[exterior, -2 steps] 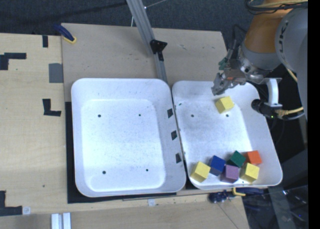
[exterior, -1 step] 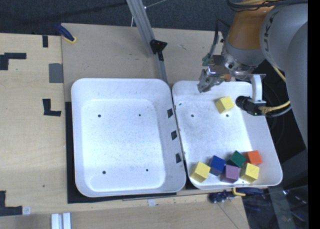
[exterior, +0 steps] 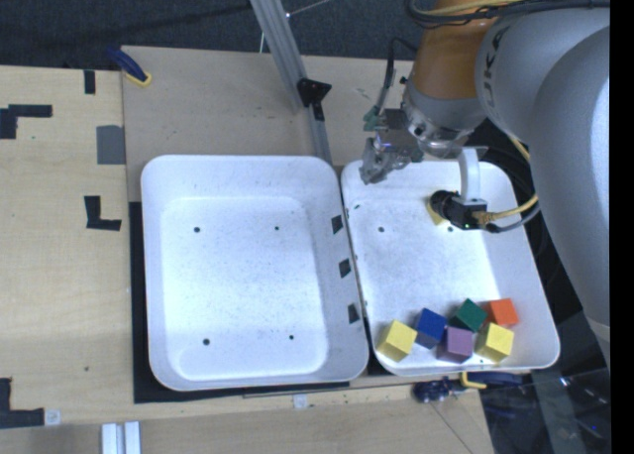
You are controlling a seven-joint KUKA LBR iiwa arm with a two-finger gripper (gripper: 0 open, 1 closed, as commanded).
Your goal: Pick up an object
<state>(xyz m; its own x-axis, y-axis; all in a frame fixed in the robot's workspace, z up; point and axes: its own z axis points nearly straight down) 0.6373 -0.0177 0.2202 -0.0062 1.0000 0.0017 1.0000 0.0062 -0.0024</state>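
Several small cubes lie clustered at the near edge of the right bin (exterior: pixel 396 244): a yellow cube (exterior: pixel 398 340), a blue cube (exterior: pixel 431 326), a purple cube (exterior: pixel 459 343), a green cube (exterior: pixel 471 315), an orange cube (exterior: pixel 503 312) and a second yellow cube (exterior: pixel 497 341). My gripper (exterior: pixel 379 167) hangs over the far left corner of the right bin, well away from the cubes. Nothing shows between its fingers.
The left bin (exterior: pixel 158 244) sits beside the right one. A slanted metal bar (exterior: pixel 282 41) crosses the back of the bench. The grey arm with its orange band (exterior: pixel 461 21) fills the upper right. A black and yellow fitting (exterior: pixel 458 209) hangs over the right bin.
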